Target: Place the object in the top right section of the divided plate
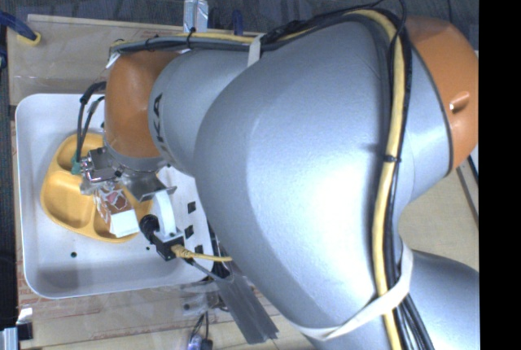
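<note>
The end effector [110, 194] hangs low over the yellow divided plate [61, 194], its metal wrist hardware crowded with wires and a small green part on the side toward the bin's left wall. How far it is open cannot be told, since the mount and cabling hide that part from above. Just beneath it, over the plate's edge nearest the arm, sits a small white block [122, 220] with a reddish-brown patch beside it; whether this is the object being gripped, or lies in a section of the plate, cannot be made out. The section of the plate under it cannot be told either, as the wrist covers the dividers.

One plate shows, lying in the left half of one white bin [49, 275], which occupies the left end of the bench [57, 55]. A small dark speck rests on the bin floor toward its front left corner. White brackets with black square markers [189, 210] hang off the wrist, and a black connector with a yellow cable [199, 257] trails toward the bin's front wall.

The arm [326, 177], grey with an orange band [130, 108] above the wrist and a second orange section at the far right, covers most of the bench. Dark lettering on the grey shell beside the band is too foreshortened to read. A yellow and black cable bundle [391, 96] runs along the arm's upper side.
</note>
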`<action>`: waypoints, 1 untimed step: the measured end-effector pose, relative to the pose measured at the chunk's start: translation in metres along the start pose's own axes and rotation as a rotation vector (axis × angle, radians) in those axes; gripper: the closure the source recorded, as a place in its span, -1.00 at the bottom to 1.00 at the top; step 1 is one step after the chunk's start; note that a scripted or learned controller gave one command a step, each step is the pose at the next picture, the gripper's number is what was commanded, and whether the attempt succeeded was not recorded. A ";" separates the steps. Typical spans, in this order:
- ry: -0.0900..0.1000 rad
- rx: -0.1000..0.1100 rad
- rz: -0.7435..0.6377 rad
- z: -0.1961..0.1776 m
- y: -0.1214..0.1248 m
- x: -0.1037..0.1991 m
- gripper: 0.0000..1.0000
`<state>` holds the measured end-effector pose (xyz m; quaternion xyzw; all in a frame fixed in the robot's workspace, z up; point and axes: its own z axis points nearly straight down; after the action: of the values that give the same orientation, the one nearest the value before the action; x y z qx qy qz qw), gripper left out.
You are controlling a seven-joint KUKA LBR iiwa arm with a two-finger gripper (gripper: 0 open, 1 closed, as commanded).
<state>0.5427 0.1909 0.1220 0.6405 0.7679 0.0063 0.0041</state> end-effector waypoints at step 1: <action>0.001 -0.004 0.434 0.023 -0.018 0.023 1.00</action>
<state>0.5214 0.2106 0.0992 0.7908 0.6120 0.0086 0.0035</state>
